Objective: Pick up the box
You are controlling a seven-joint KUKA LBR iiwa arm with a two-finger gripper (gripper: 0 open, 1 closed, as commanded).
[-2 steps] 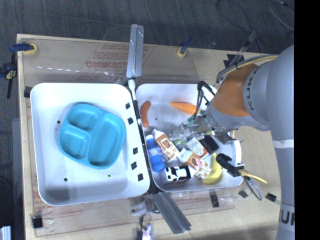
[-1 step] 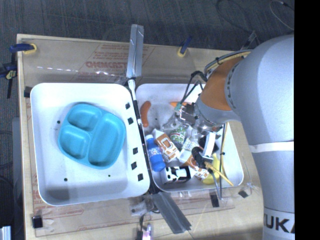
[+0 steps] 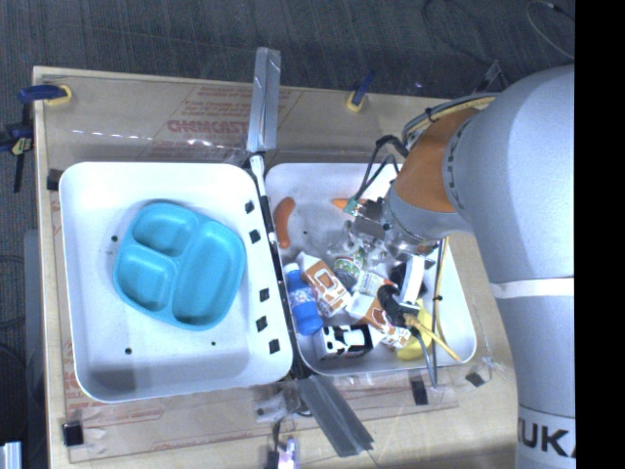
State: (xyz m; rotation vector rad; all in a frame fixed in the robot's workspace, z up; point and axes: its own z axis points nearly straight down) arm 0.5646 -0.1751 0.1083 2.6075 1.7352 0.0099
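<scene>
Desk (image 3: 146, 106): carries two white bins side by side. Landmark: the right bin (image 3: 312, 179).

Arm (image 3: 518, 213): grey with an orange band, enters from the right and reaches down over the middle of the right bin.

Left bin (image 3: 88, 262): adjoins the right bin on its left and holds a blue three-compartment tray (image 3: 181, 264).

End effector (image 3: 363, 234): low over the clutter at the centre of the right bin; whether it is apart or together cannot be told.

Box (image 3: 329, 287): small carton, orange and white with printed panels, lying tilted in the right bin's centre-left among packed items, just beside a blue bottle (image 3: 303, 301).

Orange sausage-shaped item (image 3: 284, 221): against the right bin's left wall.
</scene>
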